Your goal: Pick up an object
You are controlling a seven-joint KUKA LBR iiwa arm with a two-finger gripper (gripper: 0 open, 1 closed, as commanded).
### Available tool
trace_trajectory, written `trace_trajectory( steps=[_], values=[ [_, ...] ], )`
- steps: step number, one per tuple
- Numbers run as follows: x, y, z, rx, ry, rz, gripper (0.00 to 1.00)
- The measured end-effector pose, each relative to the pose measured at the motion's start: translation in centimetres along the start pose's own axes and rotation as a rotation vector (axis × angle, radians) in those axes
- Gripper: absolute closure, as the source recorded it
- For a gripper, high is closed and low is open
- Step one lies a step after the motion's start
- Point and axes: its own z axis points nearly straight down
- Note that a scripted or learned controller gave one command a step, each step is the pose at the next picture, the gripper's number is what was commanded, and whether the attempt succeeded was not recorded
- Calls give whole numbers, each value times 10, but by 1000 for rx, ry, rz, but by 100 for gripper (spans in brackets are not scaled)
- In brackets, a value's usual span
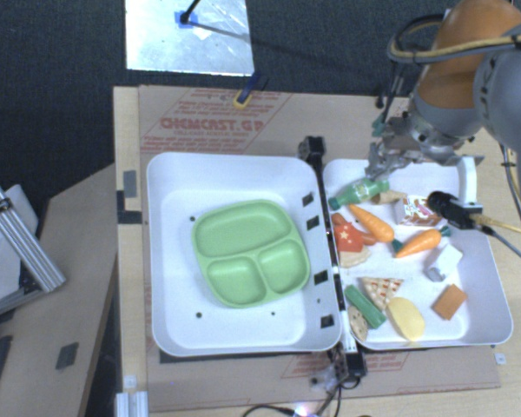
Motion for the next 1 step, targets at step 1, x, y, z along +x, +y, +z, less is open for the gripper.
trace_trajectory(
  steps=[1],
  values=[
    [10,14,22,3,-2,2,100]
  ],
)
